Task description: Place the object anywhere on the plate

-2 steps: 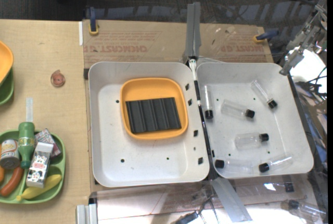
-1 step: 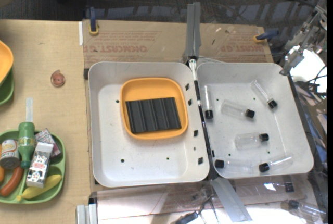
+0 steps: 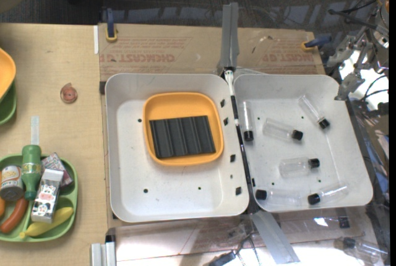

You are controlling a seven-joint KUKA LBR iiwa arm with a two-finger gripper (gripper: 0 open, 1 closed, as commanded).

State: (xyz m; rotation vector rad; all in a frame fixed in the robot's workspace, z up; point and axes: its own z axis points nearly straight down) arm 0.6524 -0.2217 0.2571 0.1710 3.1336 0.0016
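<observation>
Spread widest under everything: a brown printed cardboard sheet on the bench. Upon it, side by side and touching along the middle seam, two shallow white plastic bins, the left bin and the right bin.

Sitting in the upper middle of the left bin: a rounded-square orange plastic plate. Lying flat on that plate, well inside its rim and roughly centred: a dark grey ribbed rectangular slab, touched by nothing.

Off to the left on the tan tabletop, well apart from both bins: a green tray of toy food.

Scattered over the right bin's floor: several small clear plastic vials with black caps, all lying on their sides, none touching the plate.

At the right edge, beside the right bin's upper corner: a tangle of metal parts and cables, too cluttered to read. Open or closed state of the end effector: cannot tell.

Judged from the layout, taking the slab as the object: placing step apparently finished, slab at rest on the plate. Next move, by that reading, calls for little, only staying clear of the left bin so as not to nudge slab or plate. If a vial is meant instead: a fresh pick from the right bin and a carry over the seam.
</observation>
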